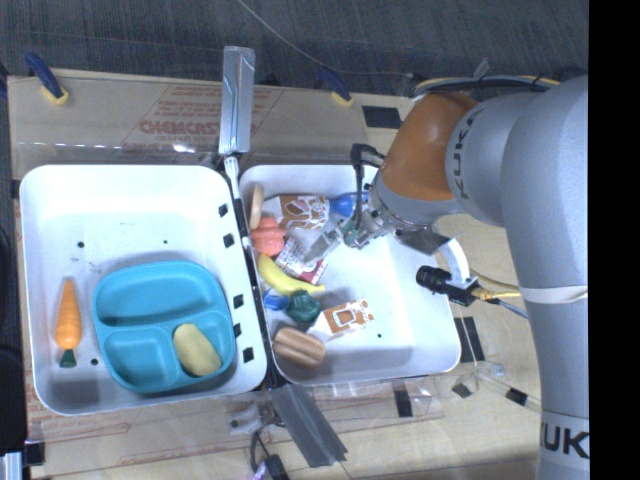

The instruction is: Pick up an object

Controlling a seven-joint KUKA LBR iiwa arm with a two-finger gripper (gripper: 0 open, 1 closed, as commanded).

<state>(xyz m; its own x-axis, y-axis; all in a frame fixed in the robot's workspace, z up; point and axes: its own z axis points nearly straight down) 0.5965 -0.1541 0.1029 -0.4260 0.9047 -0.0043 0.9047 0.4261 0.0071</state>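
The gripper (pixel 345 230) hangs low in the right bin (pixel 425 338), over a small packet (pixel 303 253) lying just to its left; I cannot tell from here how it is set, nor whether it touches the packet. A banana (pixel 285 277), a hot dog bun (pixel 299 346) and a second packet (pixel 347 316) crowd close by. In the left bin (pixel 60 193), a carrot (pixel 67 315) lies beside a blue tray (pixel 150 298) holding a potato (pixel 197 349).

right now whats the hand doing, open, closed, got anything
Hand: low in the right bin, at the pile of toy items by the small printed packet; whether it is open, closed or holding anything cannot be told.
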